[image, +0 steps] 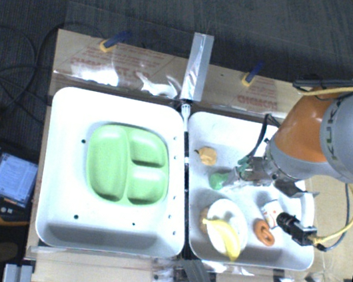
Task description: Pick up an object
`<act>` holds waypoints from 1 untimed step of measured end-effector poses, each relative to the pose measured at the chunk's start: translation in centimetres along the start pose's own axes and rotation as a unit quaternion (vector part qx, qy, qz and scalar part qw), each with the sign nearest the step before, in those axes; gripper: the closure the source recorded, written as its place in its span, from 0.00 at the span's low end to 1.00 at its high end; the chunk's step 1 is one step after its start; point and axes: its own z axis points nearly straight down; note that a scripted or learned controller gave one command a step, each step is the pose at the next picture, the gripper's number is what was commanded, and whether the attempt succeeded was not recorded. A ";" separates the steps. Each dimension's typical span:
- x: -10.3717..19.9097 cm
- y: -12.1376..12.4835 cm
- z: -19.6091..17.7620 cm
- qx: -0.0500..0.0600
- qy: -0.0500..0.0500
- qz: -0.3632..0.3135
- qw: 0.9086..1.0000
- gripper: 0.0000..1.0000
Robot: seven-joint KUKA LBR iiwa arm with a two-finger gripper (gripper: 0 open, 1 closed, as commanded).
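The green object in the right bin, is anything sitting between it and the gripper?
Nothing visible does. The gripper sits just right of the green object, with bare bin floor between them. The tan lump lies above it and the banana on its white plate lies below.

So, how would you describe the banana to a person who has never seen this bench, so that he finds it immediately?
Look at the right white bin, the one the grey and orange arm reaches into. Near its front edge lies a small white plate, and the banana rests on it. It is the only long, curved yellow thing there; the orange ring beside it is rounder, and the tan lump lies further back.
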 end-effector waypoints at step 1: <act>0.0 0.0 0.0 0.000 0.000 0.000 1.000 0.00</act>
